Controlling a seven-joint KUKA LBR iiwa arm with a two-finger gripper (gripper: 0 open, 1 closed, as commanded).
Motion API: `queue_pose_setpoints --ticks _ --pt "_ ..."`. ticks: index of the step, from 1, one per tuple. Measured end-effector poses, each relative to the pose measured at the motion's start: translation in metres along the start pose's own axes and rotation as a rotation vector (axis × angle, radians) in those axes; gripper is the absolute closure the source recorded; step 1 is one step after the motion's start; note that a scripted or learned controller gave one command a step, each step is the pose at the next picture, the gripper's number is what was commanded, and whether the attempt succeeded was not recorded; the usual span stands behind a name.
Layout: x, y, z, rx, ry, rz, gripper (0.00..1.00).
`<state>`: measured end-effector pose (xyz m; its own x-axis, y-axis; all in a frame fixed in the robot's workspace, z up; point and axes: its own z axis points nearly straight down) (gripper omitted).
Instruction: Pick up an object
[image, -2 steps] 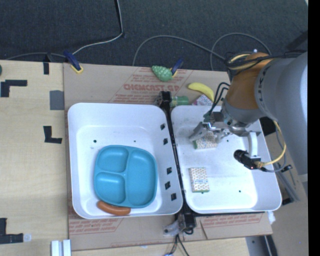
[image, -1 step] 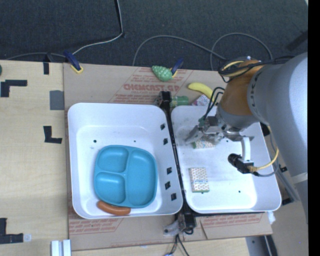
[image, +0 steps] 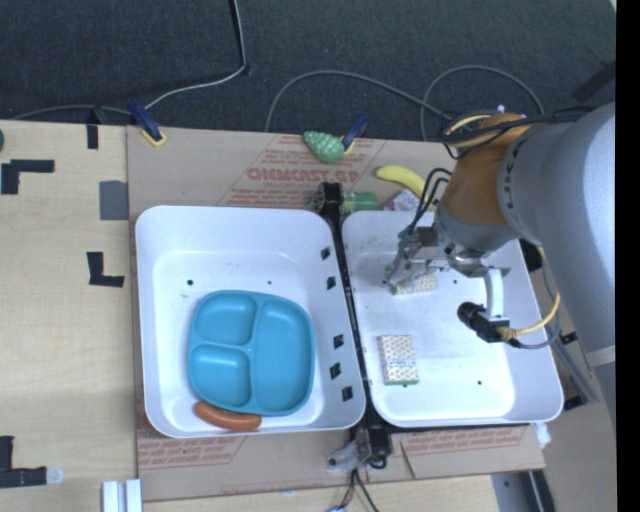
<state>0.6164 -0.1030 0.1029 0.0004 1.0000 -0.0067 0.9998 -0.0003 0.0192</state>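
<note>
Cardboard-topped bench is carrying two white bins side by side; the left bin (image: 160, 300) is holding a blue divided plate (image: 250, 352) with a hot dog (image: 227, 417) lying against its front edge. I'm seeing the gripper (image: 405, 278) hanging low in the right bin (image: 520, 385), right over a small pale packet (image: 422, 284), honestly can't tell its state, while a patterned little box (image: 399, 359) is sitting apart nearer the front.

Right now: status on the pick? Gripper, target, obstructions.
Gripper low in right bin, over a small patterned item; grasp not confirmed. Patterned box lies apart, nearer the front. Blue plate and sausage in left bin.
</note>
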Motion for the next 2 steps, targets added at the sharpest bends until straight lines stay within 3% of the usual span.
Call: queue_pose_setpoints --ticks 1,2 --pt "0.0002 0.0002 -0.0095 0.001 0.001 0.000 1.00" --pt "0.0002 0.0001 -0.0093 0.001 0.001 0.000 0.00"
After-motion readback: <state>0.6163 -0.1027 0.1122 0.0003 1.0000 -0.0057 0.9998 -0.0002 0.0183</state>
